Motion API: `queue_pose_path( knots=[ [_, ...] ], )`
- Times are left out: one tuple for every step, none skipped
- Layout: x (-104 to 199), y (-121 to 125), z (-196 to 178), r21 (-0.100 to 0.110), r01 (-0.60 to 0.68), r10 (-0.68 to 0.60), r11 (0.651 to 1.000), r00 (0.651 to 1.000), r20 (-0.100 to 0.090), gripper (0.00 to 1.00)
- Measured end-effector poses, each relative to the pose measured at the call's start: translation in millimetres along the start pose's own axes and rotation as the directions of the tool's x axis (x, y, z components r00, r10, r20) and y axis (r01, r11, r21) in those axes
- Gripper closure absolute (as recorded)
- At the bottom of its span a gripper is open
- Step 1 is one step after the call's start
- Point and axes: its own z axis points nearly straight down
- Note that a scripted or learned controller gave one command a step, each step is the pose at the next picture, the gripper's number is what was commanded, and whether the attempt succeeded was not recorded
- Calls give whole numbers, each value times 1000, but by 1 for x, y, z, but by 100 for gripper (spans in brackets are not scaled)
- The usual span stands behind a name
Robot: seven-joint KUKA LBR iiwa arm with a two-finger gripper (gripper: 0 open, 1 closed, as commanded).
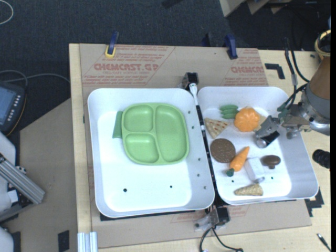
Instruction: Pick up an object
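The grey arm [321, 96] reaches in from the right, its tool [266, 133] angled down-left.

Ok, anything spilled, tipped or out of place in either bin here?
Nothing stands out. The green divided plate lies flat in the left bin; the toy foods, among them the carrot and orange, lie loose in the right bin beside the gripper.

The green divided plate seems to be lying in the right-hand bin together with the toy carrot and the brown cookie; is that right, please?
Not quite. The camera view shows the green divided plate lying in the left bin, by itself. The toy carrot and the brown cookie are in the right bin, as you said.
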Motion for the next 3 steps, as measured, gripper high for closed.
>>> queue_pose_path(
  knots=[
    [0, 3, -7, -13, 3, -3, 1000, 1000, 2, 0],
    [-4, 4, 37, -7, 2, -2, 1000, 1000, 1, 0],
    [1, -2, 99, -5, 3, -3, 1000, 1000, 0, 0]
  ],
)
